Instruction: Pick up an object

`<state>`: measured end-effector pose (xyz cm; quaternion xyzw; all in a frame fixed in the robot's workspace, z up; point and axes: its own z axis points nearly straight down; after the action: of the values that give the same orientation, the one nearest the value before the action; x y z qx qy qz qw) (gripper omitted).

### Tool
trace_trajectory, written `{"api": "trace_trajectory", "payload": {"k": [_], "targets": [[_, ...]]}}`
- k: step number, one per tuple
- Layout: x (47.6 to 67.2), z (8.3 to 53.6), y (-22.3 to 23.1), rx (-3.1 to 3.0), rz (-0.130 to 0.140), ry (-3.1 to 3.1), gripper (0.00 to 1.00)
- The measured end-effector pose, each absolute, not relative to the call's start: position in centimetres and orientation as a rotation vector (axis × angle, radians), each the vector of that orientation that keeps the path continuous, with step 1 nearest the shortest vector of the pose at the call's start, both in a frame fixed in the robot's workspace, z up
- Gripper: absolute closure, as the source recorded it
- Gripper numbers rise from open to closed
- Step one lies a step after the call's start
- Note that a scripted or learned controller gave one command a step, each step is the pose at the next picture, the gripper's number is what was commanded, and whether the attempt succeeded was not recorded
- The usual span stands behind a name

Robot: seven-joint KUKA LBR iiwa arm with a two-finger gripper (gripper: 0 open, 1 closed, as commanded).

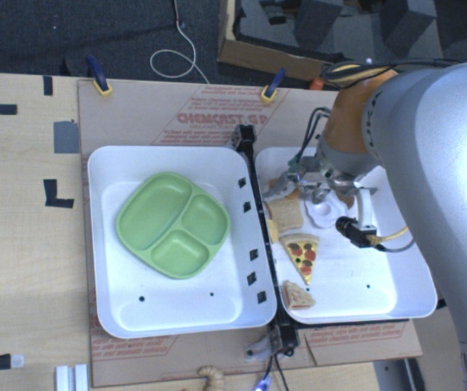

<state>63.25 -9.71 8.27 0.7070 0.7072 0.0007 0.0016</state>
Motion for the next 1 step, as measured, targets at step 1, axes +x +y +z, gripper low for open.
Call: {"api": "trace_trajectory", "payload": {"k": [1], "targets": [[63.63,10.06,-9.61,2.211,0.011,2.220,1.00]]}}
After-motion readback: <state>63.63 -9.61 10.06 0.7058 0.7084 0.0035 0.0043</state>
